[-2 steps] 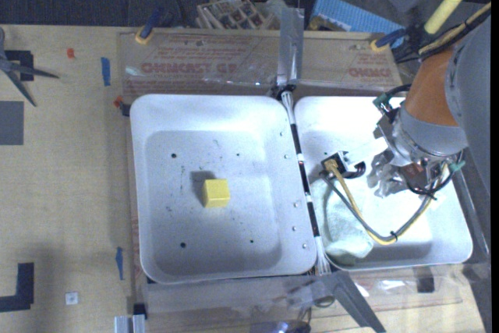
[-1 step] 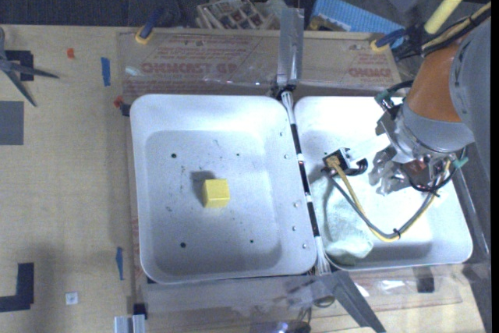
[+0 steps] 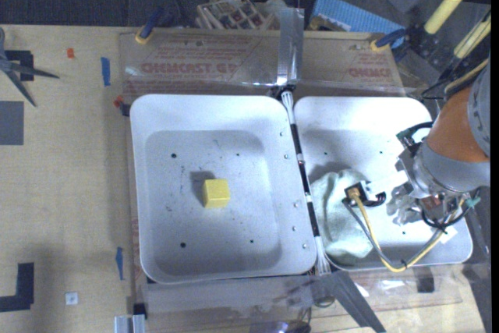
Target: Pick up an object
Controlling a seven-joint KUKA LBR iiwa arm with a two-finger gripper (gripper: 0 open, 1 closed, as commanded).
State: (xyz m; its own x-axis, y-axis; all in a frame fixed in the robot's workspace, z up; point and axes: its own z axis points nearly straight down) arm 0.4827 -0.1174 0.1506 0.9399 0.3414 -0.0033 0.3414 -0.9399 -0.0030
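Note:
A small yellow block (image 3: 217,193) lies near the middle of the left bin (image 3: 156,129). A crumpled pale cloth (image 3: 337,224) rests at the front left of the right bin (image 3: 351,121), against the wall between the bins. My gripper (image 3: 407,207) hangs low over the right bin's front right part, just right of the cloth and apart from it. The grey arm with its orange band (image 3: 460,138) comes in from the right above it. I see nothing held in the gripper.
The raised divider (image 3: 300,175) separates the two bins. A clear panel and clamps (image 3: 284,51) stand behind the bins. Bare wooden bench (image 3: 62,191) stretches to the left.

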